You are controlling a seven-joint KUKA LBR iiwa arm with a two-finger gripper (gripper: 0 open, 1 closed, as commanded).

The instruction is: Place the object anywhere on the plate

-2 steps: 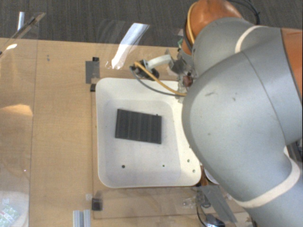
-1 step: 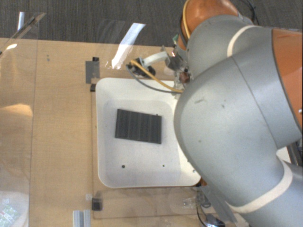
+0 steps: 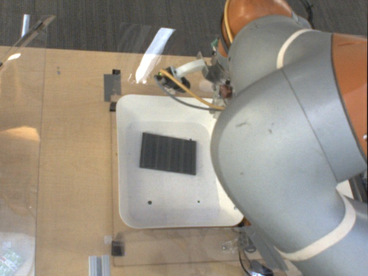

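A dark grey ribbed rectangular plate (image 3: 168, 153) lies flat in the left white bin (image 3: 129, 177), a little above the bin's middle, with nothing on it. The arm's bulky grey links (image 3: 287, 154) and its orange band (image 3: 253, 4) reach in from the right. They cover the bin's right edge and everything beyond it. White and yellow cables with a small fitting (image 3: 181, 80) stick out from the arm, just past the bin's far rim.
Black clamps sit at the bin's far left corner (image 3: 113, 85) and near left corner (image 3: 117, 247). A clear plastic sheet (image 3: 23, 131) lies over the wooden bench on the left. A white strip (image 3: 154, 50) lies behind the bin.
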